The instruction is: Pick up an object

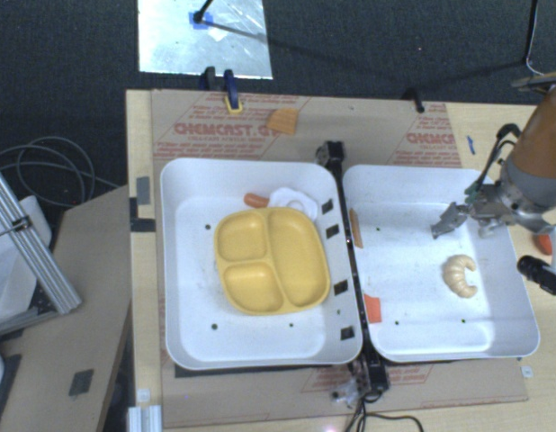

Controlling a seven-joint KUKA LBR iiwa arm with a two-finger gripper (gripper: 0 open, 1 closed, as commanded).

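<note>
Pale tan croissant point(460, 274) lying loose on the floor of the right bin point(399, 331), toward its right side, curled with its horns pointing right. Nothing is touching it; bare white floor is showing all around, so it looks like the easiest pick on the bench.

Gripper point(465, 217) hanging just above and slightly left of the croissant, apart from it. Two fingers are spreading apart with nothing between them, so it is released and carrying nothing. One fingertip point(437, 229) is pointing left toward the bin's middle. The grey arm point(534, 151) is reaching in from the right, over the bin's right wall.

Room for moving: the open floor left of and below the croissant is giving space for a descent. The right wall is sitting near the croissant's far side, so a finger coming down there may be crowded, I judge.

Left bin point(183, 331) is holding a yellow divided plate point(271, 261) near its centre. A small orange piece point(256, 201) and a white crumpled item point(294, 200) are tucked against the plate's upper edge, well apart from the gripper. An orange tag point(372, 309) is sitting by the divider between the bins.
</note>
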